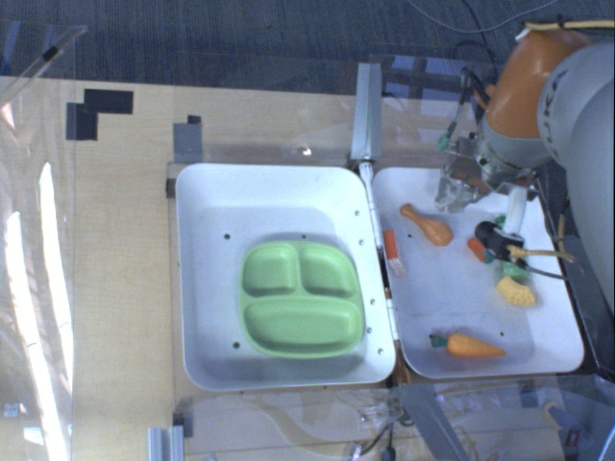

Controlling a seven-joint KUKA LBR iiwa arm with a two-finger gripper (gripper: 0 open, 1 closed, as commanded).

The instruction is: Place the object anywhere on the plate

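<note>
A: Step in hand?

B: Entry one: pick-up, not yet made. Gripper low over far end of right bin, just beside drumstick but apart from it. Nothing seen held. Plate bare, lying in left bin.

A: Item meant for the plate?

B: Not named by the task. Judged to be the drumstick, being nearest the gripper. Lying flat in far half of right bin, toward the divider, well apart from plate.

A: Next move?

B: Probably a short shift over the drumstick, a descent, a closing across its narrow shank. Then a lift clear of both bin walls and a carry leftward. Any compartment acceptable.

A: Hidden or unclear?

B: Gripper opening: cannot tell; tip small and dark under the wrist. Red piece partly covered by robot hardware, kind unknown. Small orange-and-white item by divider, too small to identify. Carrot and corn plain enough. Arm cut off at right edge.
</note>
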